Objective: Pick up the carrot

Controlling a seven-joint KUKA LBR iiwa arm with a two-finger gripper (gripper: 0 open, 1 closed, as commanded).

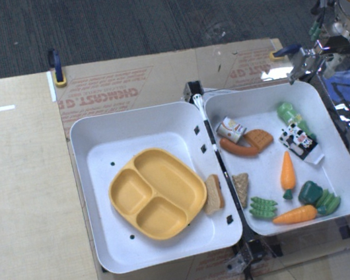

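Two orange carrots lie in the right bin [336, 141]. One carrot [287, 172] stands lengthwise near the bin's middle, green tip toward the front. The other carrot [296, 216] lies crosswise along the front wall. My gripper [304, 67] hangs at the upper right, over the bin's far right corner, well away from both carrots. The grey arm behind it is cut off by the picture's edge, and nothing is seen held in the gripper.
The right bin also holds a sausage [237, 148], a bread piece [260, 137], a small carton [231, 126], a green bottle [287, 113], a cow-patterned box [298, 141], pea pods [262, 206], a green vegetable [319, 196] and a wedge [241, 188]. The left bin holds a yellow divided plate [157, 192] and a bread slice [213, 194].
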